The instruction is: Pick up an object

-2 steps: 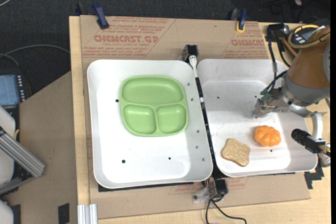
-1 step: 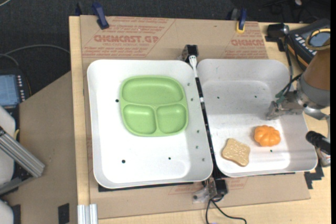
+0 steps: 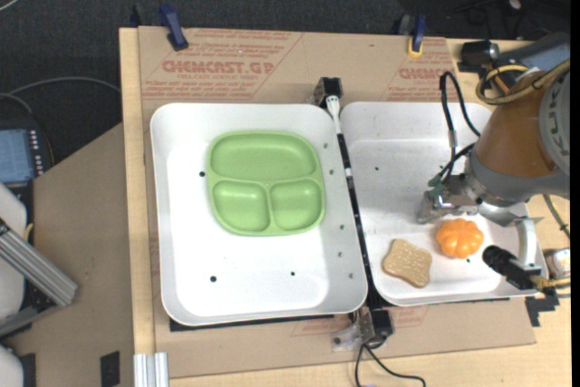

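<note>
Brown board (image 3: pixel 227 59) under the bins reads "CHEMCAST" in red.

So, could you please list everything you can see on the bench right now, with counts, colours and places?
Bins: two, white, side by side on the bench.
Plate: one, light green, three compartments, in the left bin's upper middle.
Pumpkin: one, orange, in the right bin near its lower right corner.
Cracker: one, tan, in the right bin, left of and below the pumpkin, apart from it.
Board: one, brown with red print, under the bins.
Clamps: two, one blue at the board's top left, one blue and yellow at its top right.
Arm: one, grey with an orange band, over the right bin.
Claw: one, metal, just above and left of the pumpkin.
</note>
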Robot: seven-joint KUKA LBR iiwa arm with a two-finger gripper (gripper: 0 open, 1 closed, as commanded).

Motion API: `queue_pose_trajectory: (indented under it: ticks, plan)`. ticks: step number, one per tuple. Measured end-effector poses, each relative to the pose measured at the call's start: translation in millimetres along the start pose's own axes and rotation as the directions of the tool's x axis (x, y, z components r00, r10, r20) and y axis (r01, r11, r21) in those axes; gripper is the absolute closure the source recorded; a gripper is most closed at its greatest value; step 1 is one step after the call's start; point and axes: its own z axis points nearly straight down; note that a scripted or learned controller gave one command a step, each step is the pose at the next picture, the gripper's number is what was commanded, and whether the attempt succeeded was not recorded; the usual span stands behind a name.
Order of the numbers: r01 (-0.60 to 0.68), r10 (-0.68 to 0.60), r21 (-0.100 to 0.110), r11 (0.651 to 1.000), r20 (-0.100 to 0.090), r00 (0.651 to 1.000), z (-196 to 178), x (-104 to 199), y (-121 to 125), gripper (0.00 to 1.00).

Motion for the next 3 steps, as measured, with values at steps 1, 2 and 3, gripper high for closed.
queue_pose_trajectory:
  ticks: [1,2,3]
  plan:
    - [-0.004,0.004,-0.002,1.0,0.004,1.0,-0.3,50.0,-27.4,1.0]
    - [0.005,-0.005,-0.015,1.0,0.003,1.0,-105.4,166.4,-18.2,1.0]
    - [-0.004,0.004,-0.023,1.0,0.005,1.0,-316.5,147.2,-48.3,1.0]
